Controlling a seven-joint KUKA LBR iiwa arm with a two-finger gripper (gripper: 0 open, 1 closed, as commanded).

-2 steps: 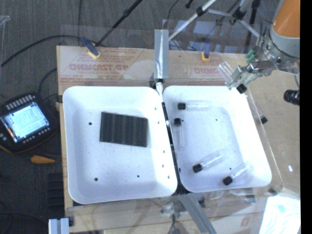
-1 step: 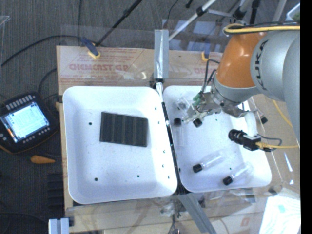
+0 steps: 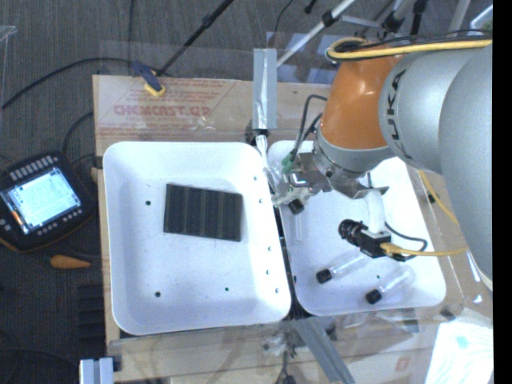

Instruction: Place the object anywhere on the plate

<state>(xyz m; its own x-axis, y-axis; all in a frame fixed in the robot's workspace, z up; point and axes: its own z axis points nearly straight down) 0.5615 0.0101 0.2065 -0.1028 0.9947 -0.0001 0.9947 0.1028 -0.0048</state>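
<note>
We see a dark ribbed plate (image 3: 203, 212) in the left bin (image 3: 128, 294); clear, black-capped tubes (image 3: 340, 268) lie in the right bin (image 3: 424, 290). The gripper's (image 3: 290, 190) fingers we cannot tell.

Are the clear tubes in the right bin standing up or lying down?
Lying down. Both clear tubes rest on their sides on the right bin's floor, black caps pointing lower left.

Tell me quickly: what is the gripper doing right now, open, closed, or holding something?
Gripper: cannot be told; it sits over the right bin, near the edge shared with the left bin.
</note>
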